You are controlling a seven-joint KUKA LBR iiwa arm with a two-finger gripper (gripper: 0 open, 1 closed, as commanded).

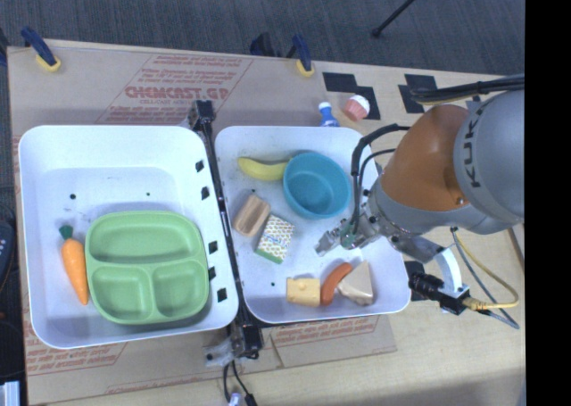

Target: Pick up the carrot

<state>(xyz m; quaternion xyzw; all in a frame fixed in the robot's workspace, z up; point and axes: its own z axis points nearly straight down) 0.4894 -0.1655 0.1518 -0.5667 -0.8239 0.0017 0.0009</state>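
In the left bin: the carrot (74,269) lay against the left wall, just beside the green tray (149,265), leafy end toward the surface's far edge.
Approach: best taken from above, closing across its narrow width, clear of the tray rim and bin wall (27,244).
In the right bin: the end effector (344,237) hung over the toys, well apart from the carrot.
Unclear: its opening could not be told; nothing was seen in it.
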